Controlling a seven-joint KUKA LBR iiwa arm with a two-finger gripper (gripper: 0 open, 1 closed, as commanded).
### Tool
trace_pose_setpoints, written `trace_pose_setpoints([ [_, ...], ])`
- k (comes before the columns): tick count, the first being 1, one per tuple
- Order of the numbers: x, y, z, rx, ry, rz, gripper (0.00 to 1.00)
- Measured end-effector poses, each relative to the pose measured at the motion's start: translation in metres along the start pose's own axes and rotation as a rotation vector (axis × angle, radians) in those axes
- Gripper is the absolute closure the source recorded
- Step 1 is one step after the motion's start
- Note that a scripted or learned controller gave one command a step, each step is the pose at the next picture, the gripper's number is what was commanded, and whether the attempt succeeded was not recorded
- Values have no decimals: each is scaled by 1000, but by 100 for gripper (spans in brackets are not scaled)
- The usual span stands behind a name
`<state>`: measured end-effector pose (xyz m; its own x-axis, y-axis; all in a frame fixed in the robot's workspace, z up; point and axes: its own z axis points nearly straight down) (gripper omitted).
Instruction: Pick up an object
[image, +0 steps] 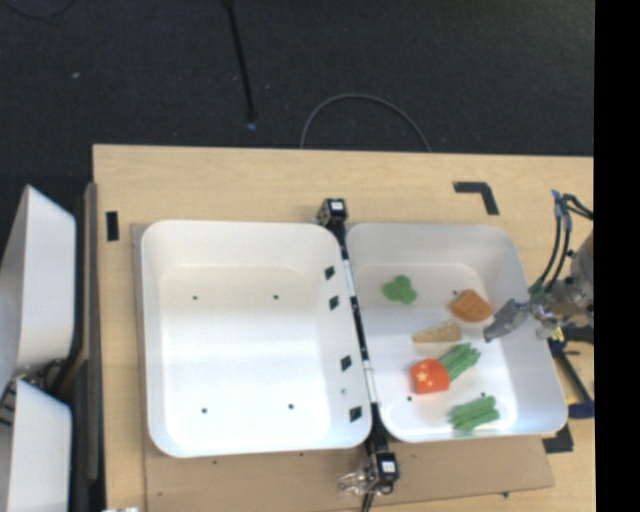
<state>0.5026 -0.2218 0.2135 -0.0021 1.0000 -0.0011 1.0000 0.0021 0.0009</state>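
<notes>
Bench (250, 180) of pale wood bears two shallow white bins set side by side, joined along a black clipped seam. Left bin (160, 250) lies to the left of that seam. Right bin (510, 255) holds six small items, all candidates for my pick.

Green piece (400, 290) sits nearest the seam, in the upper part of the bin. Orange piece (471, 305) lies to its right, toward my side. Tan wedge (438, 333) lies just below and left of the orange piece, close to it. Green stalk (459, 358) runs at a slant below the wedge, its lower end touching the red block (430, 377), which carries a small yellow mark. Second green item (473, 413) lies apart from these, near the bin's front wall.

My arm (575, 290) enters from the right edge of the view, over the bin's right rim, with cables above it. My gripper (503, 320) reaches inward as a grey tip at a slant, just right of the orange piece and apart from it. I cannot tell whether my jaws stand wide or narrow; nothing is seen between them. All six items rest on the bin floor.
</notes>
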Motion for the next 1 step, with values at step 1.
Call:
trace_pose_setpoints([
  [1,38,24,119,3,2,-4,0],
])
